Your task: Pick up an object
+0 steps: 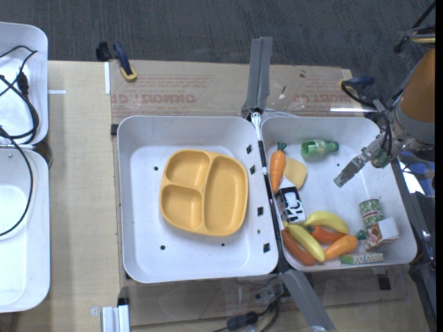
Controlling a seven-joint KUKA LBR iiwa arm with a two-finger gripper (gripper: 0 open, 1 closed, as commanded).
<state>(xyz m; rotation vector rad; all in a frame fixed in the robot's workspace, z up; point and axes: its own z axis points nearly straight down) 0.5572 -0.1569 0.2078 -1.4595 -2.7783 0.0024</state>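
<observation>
The right bin (408, 254) holds several objects. A green bottle (319, 147) lies at its back, with a carrot (277, 169) and a pale yellow wedge (296, 173) to its left. A black and white box (291, 205) sits in the middle. Along the front lie two bananas (320, 228), an orange carrot (340, 246) and a red piece (296, 249). A small printed can (371, 212) and a white carton (383, 231) stand at the right. My gripper (342, 179) hangs over bare bin floor between the bottle and the can, slanting down to the left, touching no object.
The left bin (131, 206) bears a yellow three-compartment plate (205, 191). A grey divider bar (259, 75) rises between the bins at the back. The arm with its orange band (421, 95) comes in over the right bin's far right corner. White trays (21, 185) lie at the far left.
</observation>
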